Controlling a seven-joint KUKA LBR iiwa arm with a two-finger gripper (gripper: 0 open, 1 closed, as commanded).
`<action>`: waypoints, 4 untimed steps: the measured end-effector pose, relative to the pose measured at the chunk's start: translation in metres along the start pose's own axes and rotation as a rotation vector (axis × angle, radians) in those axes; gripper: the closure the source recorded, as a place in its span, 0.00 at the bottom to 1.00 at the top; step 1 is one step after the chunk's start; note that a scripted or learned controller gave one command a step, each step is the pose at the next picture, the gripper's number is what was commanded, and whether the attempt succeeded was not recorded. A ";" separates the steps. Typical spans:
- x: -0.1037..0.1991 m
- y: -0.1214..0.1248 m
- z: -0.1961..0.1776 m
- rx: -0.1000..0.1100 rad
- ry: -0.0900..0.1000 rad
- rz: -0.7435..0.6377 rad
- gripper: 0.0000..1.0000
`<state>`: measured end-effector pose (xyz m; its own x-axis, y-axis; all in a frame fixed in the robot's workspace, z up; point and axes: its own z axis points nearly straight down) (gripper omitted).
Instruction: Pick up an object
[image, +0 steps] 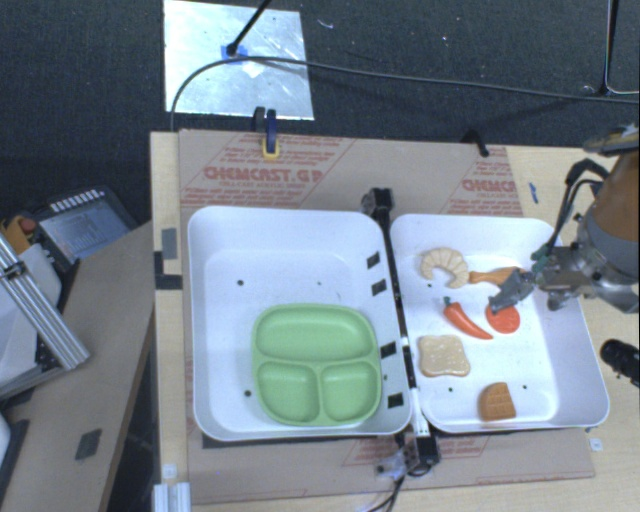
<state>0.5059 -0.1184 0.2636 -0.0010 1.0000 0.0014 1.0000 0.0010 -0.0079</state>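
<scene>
The right bin (575, 385) holds several food toys. A pale croissant (444, 264) lies at the back, with an orange carrot-like piece (491, 275) beside it. A red pepper (466, 319) and a red round slice (506, 320) sit mid-bin. Nearer the front are a slice of toast (443, 355) and a brown piece (496, 401). My gripper (510, 292) reaches in from the right and hovers just over the red slice, with dark fingers pointing left. Nothing shows between them.
The left bin (215, 240) holds a green three-part plate (315, 363). A black divider clip (379, 203) sits between the bins at the back. A grey device (75, 228) and metal rail (40, 310) stand to the left of the bench.
</scene>
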 end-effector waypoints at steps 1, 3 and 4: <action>0.000 0.002 -0.005 -0.010 -0.002 -0.002 0.00; 0.006 0.010 0.088 -0.005 0.000 0.000 0.00; 0.006 0.020 0.136 -0.006 0.000 0.000 0.00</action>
<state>0.5252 -0.1121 0.1272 -0.0013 1.0000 0.0012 1.0000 0.0013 -0.0023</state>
